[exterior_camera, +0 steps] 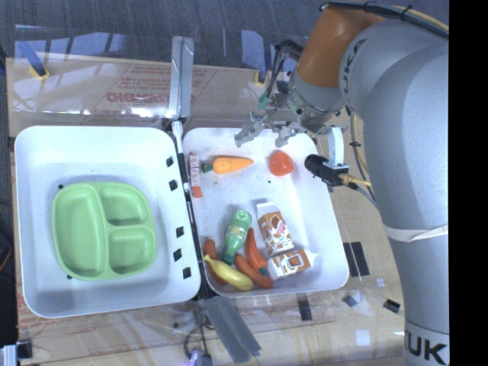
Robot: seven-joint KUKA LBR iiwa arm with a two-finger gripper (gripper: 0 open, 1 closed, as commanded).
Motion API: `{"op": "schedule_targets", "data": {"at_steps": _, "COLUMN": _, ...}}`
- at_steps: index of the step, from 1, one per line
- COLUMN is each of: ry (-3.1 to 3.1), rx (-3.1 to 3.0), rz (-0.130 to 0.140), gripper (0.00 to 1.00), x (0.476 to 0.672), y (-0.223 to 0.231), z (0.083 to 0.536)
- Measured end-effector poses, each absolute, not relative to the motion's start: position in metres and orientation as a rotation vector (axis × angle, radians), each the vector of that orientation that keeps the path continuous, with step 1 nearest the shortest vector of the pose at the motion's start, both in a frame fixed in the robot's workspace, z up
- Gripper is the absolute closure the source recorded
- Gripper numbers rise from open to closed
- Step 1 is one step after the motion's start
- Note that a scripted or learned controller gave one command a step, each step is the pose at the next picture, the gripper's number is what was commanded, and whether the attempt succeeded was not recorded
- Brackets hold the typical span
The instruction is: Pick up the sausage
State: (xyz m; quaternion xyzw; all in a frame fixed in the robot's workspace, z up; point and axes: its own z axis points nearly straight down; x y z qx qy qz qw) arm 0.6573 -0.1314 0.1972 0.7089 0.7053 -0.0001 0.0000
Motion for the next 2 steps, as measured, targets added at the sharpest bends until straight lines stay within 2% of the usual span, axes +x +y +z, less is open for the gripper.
{"op": "schedule_targets", "data": {"at_steps": 1, "ry": 1.841, "rx": 2.551, "rz": -0.008, "gripper": 0.00, "x": 0.596, "y": -0.142, "z": 0.172}}
{"op": "schedule_targets", "data": {"at_steps": 2, "ry": 1.301, "rx": 2.863, "rz": -0.004, "gripper": 0.00, "x": 0.609, "y": -0.158, "z": 0.155}}
